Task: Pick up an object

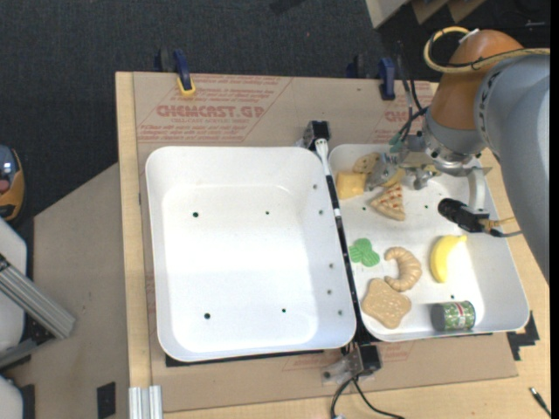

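Bright even light, soft shadows, slightly grainy

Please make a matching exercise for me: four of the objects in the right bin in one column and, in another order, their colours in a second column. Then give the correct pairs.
Things:
1. banana
2. can
3. croissant
4. leaf-shaped piece

Colours:
A. light brown
B. bright green
C. yellow
D. dark green with a white label

Pairs: 1-C, 2-D, 3-A, 4-B

All four lie in the near half of the right bin, while the gripper works at its far end.
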Controlling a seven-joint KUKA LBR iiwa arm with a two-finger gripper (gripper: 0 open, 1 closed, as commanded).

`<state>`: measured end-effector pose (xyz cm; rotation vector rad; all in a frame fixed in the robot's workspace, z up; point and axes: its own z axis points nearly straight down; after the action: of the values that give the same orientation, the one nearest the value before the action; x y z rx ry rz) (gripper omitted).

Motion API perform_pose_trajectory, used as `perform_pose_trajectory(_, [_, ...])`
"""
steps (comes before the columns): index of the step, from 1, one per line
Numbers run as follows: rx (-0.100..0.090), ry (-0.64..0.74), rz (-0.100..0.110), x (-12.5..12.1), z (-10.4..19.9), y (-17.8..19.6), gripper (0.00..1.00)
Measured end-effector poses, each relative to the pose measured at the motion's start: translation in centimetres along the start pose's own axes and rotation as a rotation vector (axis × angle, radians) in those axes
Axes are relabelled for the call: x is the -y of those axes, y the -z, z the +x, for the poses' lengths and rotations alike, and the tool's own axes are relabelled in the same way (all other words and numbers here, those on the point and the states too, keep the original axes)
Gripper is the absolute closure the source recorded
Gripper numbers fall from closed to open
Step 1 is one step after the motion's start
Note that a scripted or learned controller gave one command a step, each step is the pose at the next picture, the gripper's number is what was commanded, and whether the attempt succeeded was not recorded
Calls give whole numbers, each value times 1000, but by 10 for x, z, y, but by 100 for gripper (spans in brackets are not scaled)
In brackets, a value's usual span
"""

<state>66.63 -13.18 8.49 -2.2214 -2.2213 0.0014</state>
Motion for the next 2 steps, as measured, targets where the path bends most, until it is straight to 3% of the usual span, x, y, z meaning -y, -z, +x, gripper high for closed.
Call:
perform_pose_trajectory(1, [2, 2, -3, -1, 1, 11, 100])
perform_pose_trajectory(2, [-1, -6, 2, 30, -75, 0, 100])
